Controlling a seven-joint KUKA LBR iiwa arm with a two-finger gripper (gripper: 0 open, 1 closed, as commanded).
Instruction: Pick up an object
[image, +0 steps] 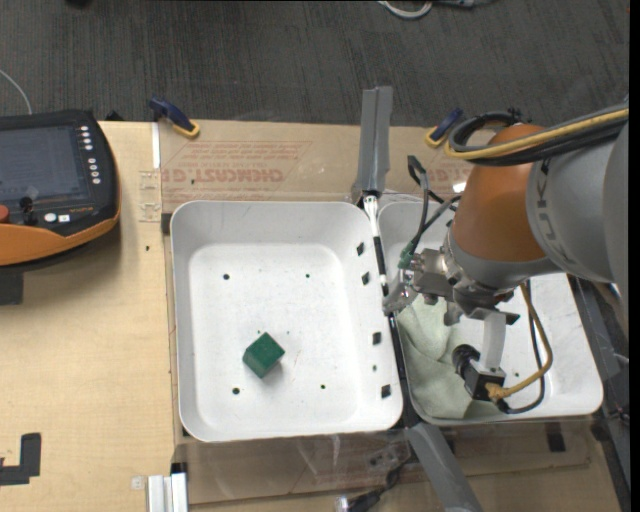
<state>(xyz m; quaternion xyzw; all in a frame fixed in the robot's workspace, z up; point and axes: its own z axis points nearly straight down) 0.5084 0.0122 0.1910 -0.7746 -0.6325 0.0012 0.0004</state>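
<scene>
Jaws: low over the near-left part of the shallow white right-hand bin (585, 400), lost among the wrist hardware of the grey arm with the orange band (500, 225). I cannot tell how far open they stand, or whether they have hold of anything.
Things to pick: a pale, crumpled piece of soft cloth (428, 345) lies under the wrist, against the right-hand bin's left wall. A small green cube (264, 354) sits alone in the shallow white left-hand bin (182, 300), toward its near edge.
Risk, cloth: it looks limp, so a pinch may catch only one fold and slip off on the lift.
Risk, wall: the wrist works just beside the two bins' meeting walls, and a descent there could strike a rim.
Risk, cube: an off-centre close would likely push it across the smooth floor.
Open room: the cube is well apart from all four walls, free from above.
Worktop edge: a grey-and-orange control pendant (50, 185) rests at the brown worktop's (80, 380) left edge, well clear.
</scene>
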